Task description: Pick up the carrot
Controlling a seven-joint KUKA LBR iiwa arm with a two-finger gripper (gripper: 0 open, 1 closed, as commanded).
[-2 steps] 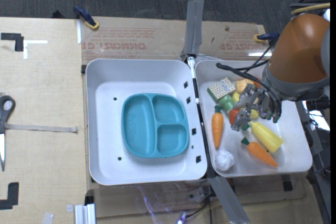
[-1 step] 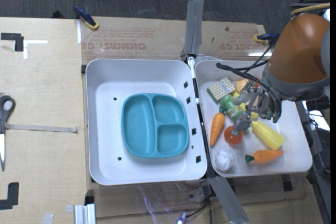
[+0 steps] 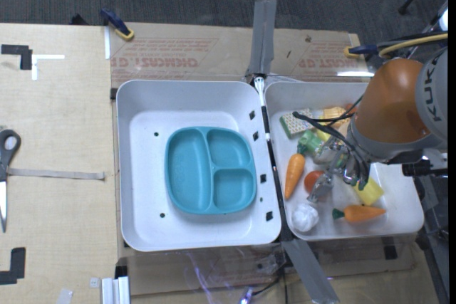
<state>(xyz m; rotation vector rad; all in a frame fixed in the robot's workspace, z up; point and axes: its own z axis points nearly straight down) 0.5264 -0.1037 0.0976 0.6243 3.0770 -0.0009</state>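
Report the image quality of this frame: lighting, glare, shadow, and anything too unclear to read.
Camera view: lighting is even and soft, the white bins bright without washing out; a faint purplish glare streaks the bench's lower edge; the arm casts only slight shadow over the right bin; the teal plate and carrot read sharply, while the gripper sits in dark clutter, hard to resolve.

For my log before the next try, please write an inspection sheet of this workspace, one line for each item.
Surface: two white bins side by side, left bin, right bin, on a cardboard sheet.
Job's things: two carrots in the right bin, one near its left wall, one near its front.
Clutter: blue tray in the left bin; toy foods and a white ball in the right.
Gripper: gripper low between the carrots; grip cannot be judged.
Cables: yellow cable behind the arm.
Surroundings: scissors at left; blue clamp.
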